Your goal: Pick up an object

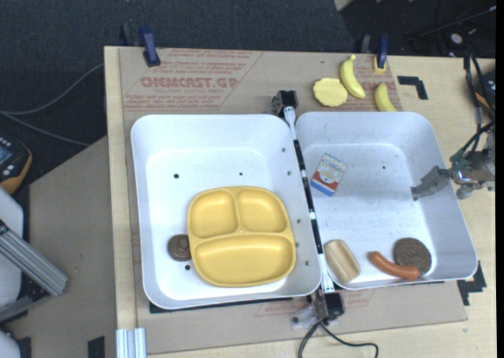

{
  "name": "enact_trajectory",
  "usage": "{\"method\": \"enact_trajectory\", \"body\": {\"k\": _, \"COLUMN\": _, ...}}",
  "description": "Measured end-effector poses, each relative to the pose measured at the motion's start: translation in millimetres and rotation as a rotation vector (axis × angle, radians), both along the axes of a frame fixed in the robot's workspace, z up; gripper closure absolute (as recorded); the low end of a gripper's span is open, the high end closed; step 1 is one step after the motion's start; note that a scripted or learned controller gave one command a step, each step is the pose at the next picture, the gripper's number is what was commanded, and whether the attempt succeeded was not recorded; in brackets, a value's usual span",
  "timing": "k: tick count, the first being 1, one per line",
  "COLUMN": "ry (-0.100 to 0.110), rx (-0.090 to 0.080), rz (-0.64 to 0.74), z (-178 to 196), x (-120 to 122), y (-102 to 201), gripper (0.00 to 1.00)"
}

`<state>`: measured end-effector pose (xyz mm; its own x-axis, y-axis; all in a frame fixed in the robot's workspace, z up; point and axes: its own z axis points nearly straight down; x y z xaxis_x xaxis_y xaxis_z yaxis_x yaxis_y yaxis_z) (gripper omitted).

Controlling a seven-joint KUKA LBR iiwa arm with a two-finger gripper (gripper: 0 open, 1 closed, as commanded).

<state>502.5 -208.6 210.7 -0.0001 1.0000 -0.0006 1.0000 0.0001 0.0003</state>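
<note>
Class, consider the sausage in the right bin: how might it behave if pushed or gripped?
The sausage looks round and slightly curved, so it would probably roll or pivot when nudged. Its glossy skin suggests it may slip. It lies against the brown patty, which might shift too.

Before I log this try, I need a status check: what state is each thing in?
Gripper: low at the right bin's right rim, holding nothing seen.
Carton: lying in the right bin.
Hot dog: lying by the front wall.
Patty: flat, touching the hot dog.
Bread: lying at front left.
Tray: upright in the left bin.
Cookie: flat beside the tray.
</note>
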Motion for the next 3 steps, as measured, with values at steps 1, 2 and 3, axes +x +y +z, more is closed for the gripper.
{"method": "enact_trajectory", "body": {"k": 1, "ry": -0.004, "rx": 0.0, "rz": 0.006, "z": -131, "x": 80, "y": 22, "gripper": 0.0}}
{"method": "enact_trajectory", "body": {"k": 2, "ry": 0.002, "rx": 0.012, "rz": 0.004, "z": -126, "x": 133, "y": -10, "gripper": 0.0}}
{"method": "enact_trajectory", "body": {"k": 3, "ry": 0.021, "rx": 0.021, "rz": 0.003, "z": -128, "x": 163, "y": -8, "gripper": 0.0}}
